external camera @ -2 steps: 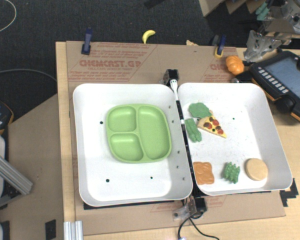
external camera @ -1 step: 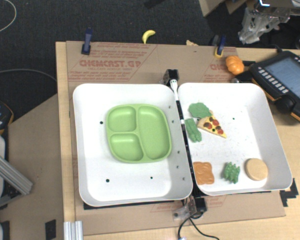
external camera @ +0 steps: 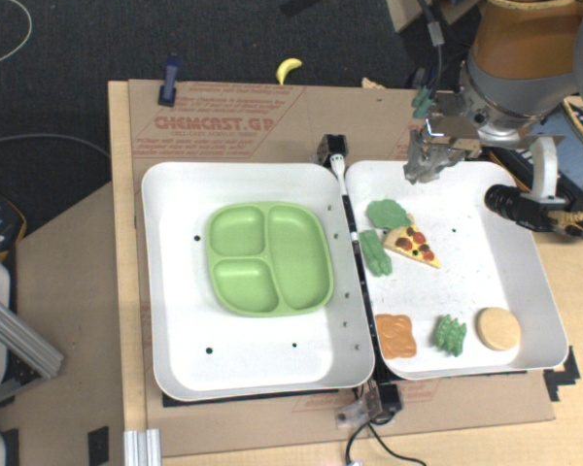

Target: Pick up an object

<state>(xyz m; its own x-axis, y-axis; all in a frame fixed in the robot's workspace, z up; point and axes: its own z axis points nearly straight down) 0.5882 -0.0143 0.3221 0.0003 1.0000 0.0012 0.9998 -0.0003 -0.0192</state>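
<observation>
Pizza slice (external camera: 413, 245) lies in the right bin (external camera: 525, 289), just below-left of the hand (external camera: 424, 171), whose fingers I cannot tell apart or together; a descent may land on the leafy green (external camera: 386, 212) touching it and grab nothing.

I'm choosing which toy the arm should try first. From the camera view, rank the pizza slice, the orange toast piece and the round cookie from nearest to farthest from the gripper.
The gripper hangs over the right bin's far edge.
1. Pizza slice: just below it, left-centre of the bin.
2. Round cookie: near right corner.
3. Orange toast piece: near left corner; close to the cookie's distance, so ranks 2 and 3 are too close to call.
</observation>
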